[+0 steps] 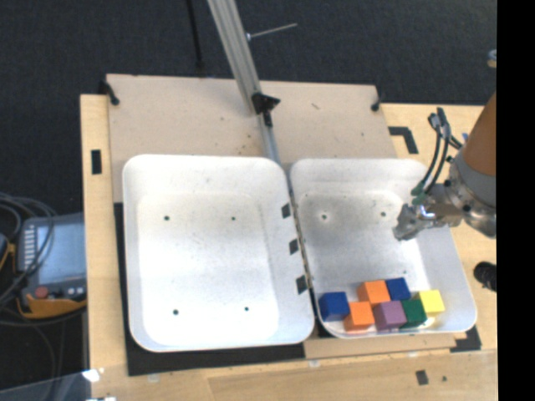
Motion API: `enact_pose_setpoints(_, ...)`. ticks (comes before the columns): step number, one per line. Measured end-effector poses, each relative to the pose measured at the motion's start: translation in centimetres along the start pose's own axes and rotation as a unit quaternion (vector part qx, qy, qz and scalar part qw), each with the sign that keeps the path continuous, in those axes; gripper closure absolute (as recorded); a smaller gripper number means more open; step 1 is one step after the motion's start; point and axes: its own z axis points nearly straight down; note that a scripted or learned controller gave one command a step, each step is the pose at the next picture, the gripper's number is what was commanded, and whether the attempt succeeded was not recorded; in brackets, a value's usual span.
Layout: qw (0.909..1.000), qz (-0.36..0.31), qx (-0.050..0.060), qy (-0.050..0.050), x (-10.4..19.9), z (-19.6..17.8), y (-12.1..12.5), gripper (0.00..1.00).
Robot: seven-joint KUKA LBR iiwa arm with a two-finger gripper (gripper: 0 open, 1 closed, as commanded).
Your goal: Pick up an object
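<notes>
The gripper point(407, 224) is hanging over the right bin point(351, 182), near that bin's right wall, with the grey arm point(476, 174) reaching in behind it. I am not seeing anything between the tips, and from where I am looking the metal there blurs into 1 lump, so I cannot tell whether they are spread or closed.

The things to pick are all lying toward the front of the bin from the gripper, well apart from it. I am counting 7 blocks packed into 2 rows: a blue block point(333, 304) at the far end of the cluster, an orange block point(361, 314), a purple block point(389, 314), a green block point(414, 311) and a yellow block point(431, 301) nearly straight forward of the tips, with a second orange block point(375, 291) and a second blue block point(398, 287) in the nearer row. The left bin point(209, 249) is sitting beside all this.

What is worrying me is the crowding. The blocks are touching or nearly touching, so a descent into the middle could be landing a tip on top of a neighbour, or wedging 2 blocks at once. The yellow one is lying close to the bin's curved front corner, where a tip could be catching the wall. The blue one at the end looks freest, I judge, though a shove could be sliding it away.
</notes>
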Motion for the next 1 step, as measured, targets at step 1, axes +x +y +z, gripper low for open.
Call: enact_pose_setpoints(1,1.0000,-0.001,0.003,0.001,4.88,-0.51,2.13,1.00)
